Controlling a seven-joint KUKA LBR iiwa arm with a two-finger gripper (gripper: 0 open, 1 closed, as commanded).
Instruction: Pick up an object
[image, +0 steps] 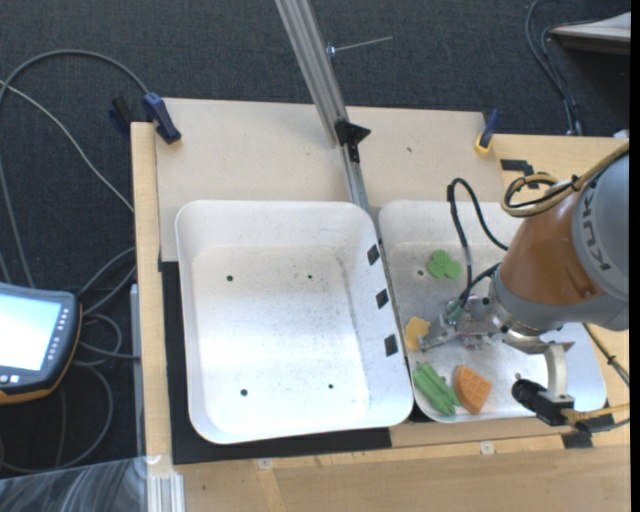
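My gripper (440, 337) reaches low into the right bin (400, 232) from the right, its metal tip next to a small yellow piece (416, 330) at the bin's left wall. Nothing shows between its fingers. A green leafy toy (444, 265) lies farther back in the same bin. At the bin's front lie a long green toy (434, 388) and an orange ridged toy (472, 388), side by side, just below the gripper. The arm's orange band (548, 250) and grey wrist hide the bin's right half.
The left bin (270, 320) sits beside the right one, sharing a raised middle wall. A slanted metal pole (320, 80) rises from the bench's back. Black cables loop over the arm. A tablet (30, 340) lies off the bench at the left.
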